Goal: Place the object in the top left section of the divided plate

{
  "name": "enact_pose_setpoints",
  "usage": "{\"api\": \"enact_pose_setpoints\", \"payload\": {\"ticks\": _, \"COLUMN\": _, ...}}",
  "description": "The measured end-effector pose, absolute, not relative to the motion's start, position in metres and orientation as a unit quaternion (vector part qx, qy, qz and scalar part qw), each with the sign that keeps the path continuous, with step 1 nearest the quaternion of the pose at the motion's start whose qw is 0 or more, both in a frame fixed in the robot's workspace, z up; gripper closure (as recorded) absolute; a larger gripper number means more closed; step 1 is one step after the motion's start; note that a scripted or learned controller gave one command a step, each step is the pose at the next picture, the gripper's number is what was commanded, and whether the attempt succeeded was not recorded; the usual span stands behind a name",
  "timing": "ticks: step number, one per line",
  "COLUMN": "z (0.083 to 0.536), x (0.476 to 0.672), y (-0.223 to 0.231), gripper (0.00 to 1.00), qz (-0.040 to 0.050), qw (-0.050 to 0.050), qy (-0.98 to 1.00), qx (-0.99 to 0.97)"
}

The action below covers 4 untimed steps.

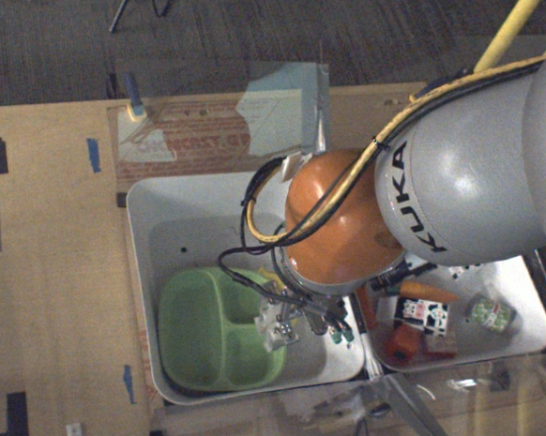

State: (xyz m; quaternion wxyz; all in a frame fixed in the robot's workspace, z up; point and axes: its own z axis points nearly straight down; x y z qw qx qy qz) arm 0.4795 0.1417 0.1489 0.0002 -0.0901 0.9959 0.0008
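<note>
Dark carpet lies beyond the brown table (52, 277), and nearest the camera the right bin (536, 328) keeps the waiting odds and ends: an orange piece (405, 341), a black-and-white carton (424, 313) and a small green-and-white packet (490, 315). Farther left, the green divided plate (202, 335) sits in the left bin (160, 212), within reach for the drop. The gripper (283, 326) hangs over the plate's right edge; whether it is clenched, released or carrying the object I cannot tell.
</note>
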Motion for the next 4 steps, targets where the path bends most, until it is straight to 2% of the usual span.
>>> {"api": "enact_pose_setpoints", "payload": {"ticks": 1, "z": 0.141, "x": 0.486, "y": 0.147, "gripper": 1.0, "qz": 0.0012, "qw": 0.002, "qy": 0.994, "qx": -0.105}}
{"api": "enact_pose_setpoints", "payload": {"ticks": 2, "z": 0.15, "x": 0.489, "y": 0.12, "gripper": 1.0, "qz": 0.001, "qw": 0.003, "qy": 0.986, "qx": -0.164}}
{"api": "enact_pose_setpoints", "payload": {"ticks": 3, "z": 0.155, "x": 0.494, "y": 0.139, "gripper": 1.0, "qz": 0.0012, "qw": 0.003, "qy": 0.947, "qx": -0.322}}
{"api": "enact_pose_setpoints", "payload": {"ticks": 4, "z": 0.111, "x": 0.498, "y": 0.103, "gripper": 1.0, "qz": 0.0005, "qw": 0.006, "qy": 0.947, "qx": -0.323}}
